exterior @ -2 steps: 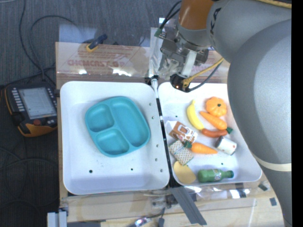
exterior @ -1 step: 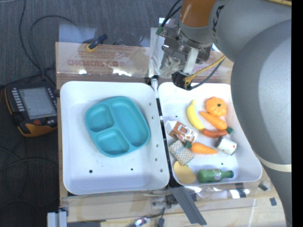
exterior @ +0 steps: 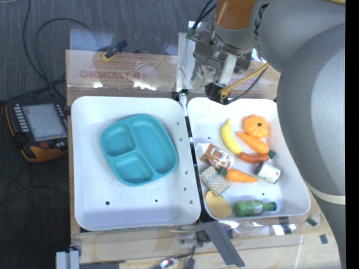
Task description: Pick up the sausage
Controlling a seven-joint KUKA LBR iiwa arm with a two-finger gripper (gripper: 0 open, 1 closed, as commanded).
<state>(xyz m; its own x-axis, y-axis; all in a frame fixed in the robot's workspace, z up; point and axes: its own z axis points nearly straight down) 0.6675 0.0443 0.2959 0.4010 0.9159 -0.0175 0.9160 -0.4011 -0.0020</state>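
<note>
The sausage (exterior: 253, 157) is a short reddish-brown link lying in the right bin (exterior: 291, 192). It rests just below an orange carrot (exterior: 255, 143) and above a white cylinder (exterior: 270, 174). The gripper (exterior: 212, 78) hangs under the arm's orange band, above the back rim where the two bins meet. It is well behind the sausage and to its left, with nothing seen in it.
Around the sausage lie a banana (exterior: 229, 138), a small orange pumpkin (exterior: 256, 126), a second carrot (exterior: 241, 176), a snack box (exterior: 217, 157), a checked sponge (exterior: 214, 180) and a green bottle (exterior: 255, 207). The left bin (exterior: 90, 206) holds a blue divided plate (exterior: 138, 148).
</note>
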